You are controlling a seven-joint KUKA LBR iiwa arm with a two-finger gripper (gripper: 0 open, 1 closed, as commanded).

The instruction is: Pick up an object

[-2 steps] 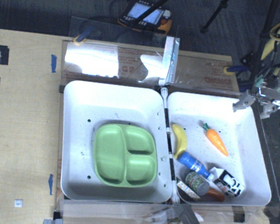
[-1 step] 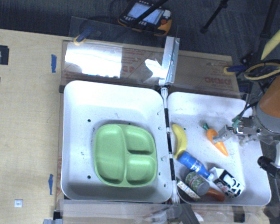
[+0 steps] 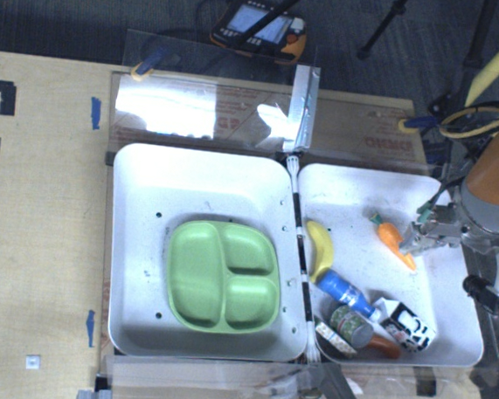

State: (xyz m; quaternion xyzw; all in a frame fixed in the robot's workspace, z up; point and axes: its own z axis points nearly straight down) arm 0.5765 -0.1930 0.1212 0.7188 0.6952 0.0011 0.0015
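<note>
Right bin (image 3: pixel 356 191) | gripper (image 3: pixel 423 235) at right wall beside carrot (image 3: pixel 392 239)

Divided plate (image 3: pixel 223 276) is sitting in the left bin (image 3: pixel 133 227); banana (image 3: pixel 320 248), carrot (image 3: pixel 395 242), bottle (image 3: pixel 344 292) are lying to the plate's right.

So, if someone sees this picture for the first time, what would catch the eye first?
Most likely the green tray, which lies alone in the left bin. Next, the right bin, with a banana, a blue bottle and a can along its near left side. At its far right, the tool hangs just beside a carrot.
</note>
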